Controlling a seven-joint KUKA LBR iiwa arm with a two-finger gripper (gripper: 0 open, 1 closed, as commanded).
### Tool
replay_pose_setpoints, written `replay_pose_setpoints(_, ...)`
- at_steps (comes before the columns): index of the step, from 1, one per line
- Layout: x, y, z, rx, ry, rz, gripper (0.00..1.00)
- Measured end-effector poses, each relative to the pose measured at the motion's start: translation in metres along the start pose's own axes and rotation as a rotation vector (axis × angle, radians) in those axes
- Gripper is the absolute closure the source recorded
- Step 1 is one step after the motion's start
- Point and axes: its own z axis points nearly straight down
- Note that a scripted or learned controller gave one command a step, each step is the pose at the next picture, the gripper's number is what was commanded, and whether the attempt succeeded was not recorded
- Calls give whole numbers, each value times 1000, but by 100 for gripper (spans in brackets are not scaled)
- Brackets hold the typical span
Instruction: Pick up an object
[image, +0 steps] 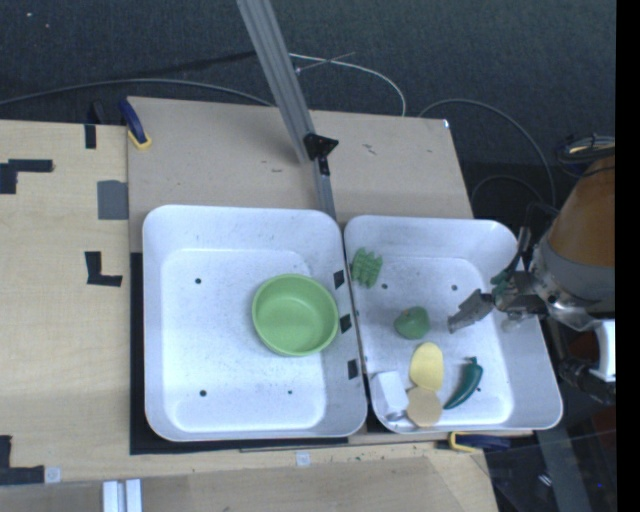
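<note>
My gripper hangs over the right side of the right bin, reaching in from the right, with nothing seen in it. Just left of its tip lies a round dark-green object. Below that sit a yellow oval object and a tan round object. A green pepper-shaped object lies beside them, under the gripper. A green leafy object rests at the bin's upper left.
A light-green bowl stands in the left bin, near the divider. A small white object lies at the right bin's lower left. A grey pole slants over the bench behind the bins.
</note>
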Motion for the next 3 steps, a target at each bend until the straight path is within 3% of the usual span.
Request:
replay_pose_setpoints(2, 2, 5, 115, 2, 1, 0, 0)
replay_pose_setpoints(3, 3, 6, 103, -2, 1, -1, 100)
